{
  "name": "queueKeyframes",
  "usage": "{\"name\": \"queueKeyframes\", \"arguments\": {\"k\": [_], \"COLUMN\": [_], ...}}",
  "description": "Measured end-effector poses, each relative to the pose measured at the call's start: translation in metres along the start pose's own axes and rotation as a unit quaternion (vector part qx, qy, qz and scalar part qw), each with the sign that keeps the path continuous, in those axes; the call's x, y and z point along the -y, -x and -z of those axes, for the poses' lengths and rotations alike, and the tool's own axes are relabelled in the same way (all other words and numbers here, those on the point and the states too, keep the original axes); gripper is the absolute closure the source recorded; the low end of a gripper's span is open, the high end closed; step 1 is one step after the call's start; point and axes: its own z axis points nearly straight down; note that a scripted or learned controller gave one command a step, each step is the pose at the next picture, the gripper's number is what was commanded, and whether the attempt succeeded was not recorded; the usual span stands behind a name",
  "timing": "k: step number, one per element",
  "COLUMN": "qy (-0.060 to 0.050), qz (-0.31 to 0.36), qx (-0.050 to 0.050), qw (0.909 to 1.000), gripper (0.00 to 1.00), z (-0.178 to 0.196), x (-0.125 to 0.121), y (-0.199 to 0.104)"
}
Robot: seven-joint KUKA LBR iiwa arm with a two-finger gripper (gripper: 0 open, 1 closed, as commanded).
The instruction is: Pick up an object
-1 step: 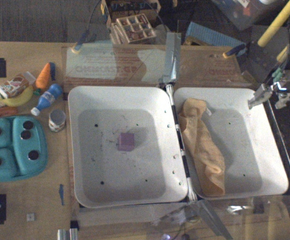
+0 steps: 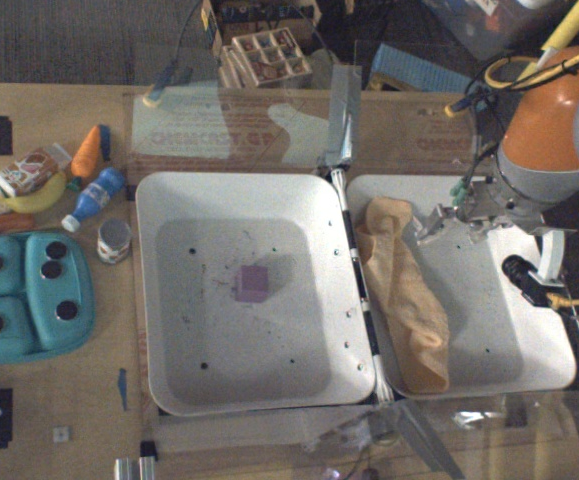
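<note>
Nothing is picked up yet: the purple block [image 2: 252,283] lies in the left bin [image 2: 169,203], the tan cloth [image 2: 401,288] along the right bin's [image 2: 554,363] left wall, and the claw [image 2: 466,218] hangs above that bin, grip state indeterminable.

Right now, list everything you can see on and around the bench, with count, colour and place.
Bins: two, white, side by side.
Block: one, purple, middle of left bin.
Cloth: one, tan, along left side of right bin.
Tray: one, teal, left of the bins.
Bottle: one, blue, above the tray.
Can: one, grey, beside left bin.
Carrot toy: one, orange, far left.
Banana toy: one, yellow, far left.
Gripper: one, grey, above right bin.
</note>
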Motion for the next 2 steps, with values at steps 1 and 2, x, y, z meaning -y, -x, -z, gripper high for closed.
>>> {"name": "queueKeyframes", "arguments": {"k": [1,2], "qy": [0.002,0.006], "qz": [0.183,0.157], "qx": [0.0,0.002], "qw": [0.9831,0.9876], "gripper": [0.0,0.0], "z": [-0.075,-0.079], "x": [-0.029,0.019], "y": [-0.021,-0.027]}}
